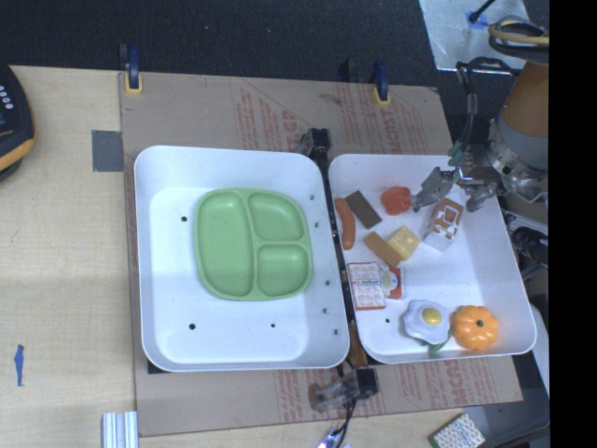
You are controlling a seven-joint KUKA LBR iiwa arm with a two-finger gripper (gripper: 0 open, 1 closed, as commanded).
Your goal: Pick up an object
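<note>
The right bin [494,278] holds several toy foods: a red piece [396,199], a brown slab [362,209], a sausage [345,224], a yellow cheese block [403,243], a printed packet [367,284], a fried egg [424,319] and an orange pumpkin [474,329]. A small white and brown carton [446,224] lies near the bin's upper right. My gripper [455,194] hangs just above the carton's far end, open, its two dark fingers spread to either side. Nothing sits between them.
The left bin [163,334] carries a green divided plate [252,243]. The two bins meet along a ridge [336,250] left of the sausage. The arm comes in over the right bin's far right corner.
</note>
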